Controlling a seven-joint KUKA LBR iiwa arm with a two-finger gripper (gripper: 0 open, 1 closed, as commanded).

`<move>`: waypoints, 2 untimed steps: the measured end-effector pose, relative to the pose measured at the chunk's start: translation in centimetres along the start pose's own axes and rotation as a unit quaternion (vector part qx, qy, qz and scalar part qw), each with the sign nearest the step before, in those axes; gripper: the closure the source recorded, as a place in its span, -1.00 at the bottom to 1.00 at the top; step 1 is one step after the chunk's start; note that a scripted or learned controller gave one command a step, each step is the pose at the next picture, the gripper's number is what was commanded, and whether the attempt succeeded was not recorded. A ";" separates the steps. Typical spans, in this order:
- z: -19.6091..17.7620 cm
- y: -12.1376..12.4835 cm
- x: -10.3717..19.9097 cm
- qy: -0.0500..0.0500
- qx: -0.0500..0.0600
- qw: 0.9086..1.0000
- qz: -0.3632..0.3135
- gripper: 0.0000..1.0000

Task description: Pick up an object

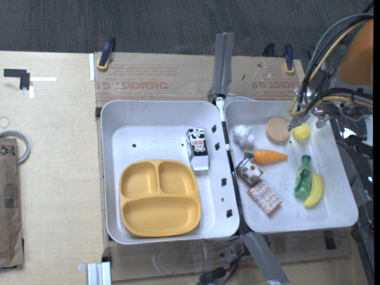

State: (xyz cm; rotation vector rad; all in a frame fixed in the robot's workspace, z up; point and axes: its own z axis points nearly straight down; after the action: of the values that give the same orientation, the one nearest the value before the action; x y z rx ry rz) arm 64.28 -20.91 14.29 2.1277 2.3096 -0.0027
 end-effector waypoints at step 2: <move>4.4 1.6 -0.5 0.005 -0.003 1.000 -0.014 -1.00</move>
State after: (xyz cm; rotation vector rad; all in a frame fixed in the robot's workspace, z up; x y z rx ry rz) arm 65.90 -21.30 9.84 2.0981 2.3415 0.0156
